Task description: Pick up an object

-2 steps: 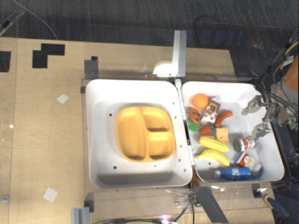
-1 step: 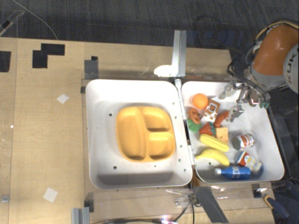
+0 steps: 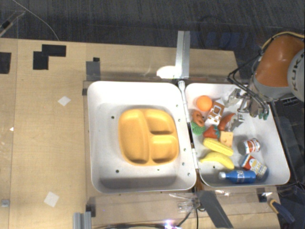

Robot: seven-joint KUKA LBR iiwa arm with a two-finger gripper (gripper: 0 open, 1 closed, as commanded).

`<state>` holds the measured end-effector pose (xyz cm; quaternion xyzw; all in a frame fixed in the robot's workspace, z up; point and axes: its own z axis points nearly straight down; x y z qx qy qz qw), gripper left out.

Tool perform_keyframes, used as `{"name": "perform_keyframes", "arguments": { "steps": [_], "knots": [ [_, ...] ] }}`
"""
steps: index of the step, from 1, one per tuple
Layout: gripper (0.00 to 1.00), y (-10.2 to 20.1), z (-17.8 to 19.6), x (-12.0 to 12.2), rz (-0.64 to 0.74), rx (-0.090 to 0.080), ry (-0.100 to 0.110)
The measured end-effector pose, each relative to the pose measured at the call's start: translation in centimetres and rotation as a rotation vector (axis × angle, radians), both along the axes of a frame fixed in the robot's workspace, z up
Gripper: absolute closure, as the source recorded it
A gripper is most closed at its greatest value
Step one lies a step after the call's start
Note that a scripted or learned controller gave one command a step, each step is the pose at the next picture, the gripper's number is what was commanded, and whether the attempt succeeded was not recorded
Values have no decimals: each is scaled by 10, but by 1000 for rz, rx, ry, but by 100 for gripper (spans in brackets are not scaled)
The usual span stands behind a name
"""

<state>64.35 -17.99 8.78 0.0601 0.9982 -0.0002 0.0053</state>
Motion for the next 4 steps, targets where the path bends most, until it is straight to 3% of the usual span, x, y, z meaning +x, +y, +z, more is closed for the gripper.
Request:
{"name": "perform_keyframes", "arguments": {
  "steps": [1, 2, 3, 4],
  "knots": [
    [100, 1, 15, 4, 8, -3, -13],
    [100, -3, 37, 15, 12, -2, -2],
    [100, 66, 1, -9, -221, 3, -1],
    [100, 70, 2, -34, -345, 4, -4]
  ]
}}
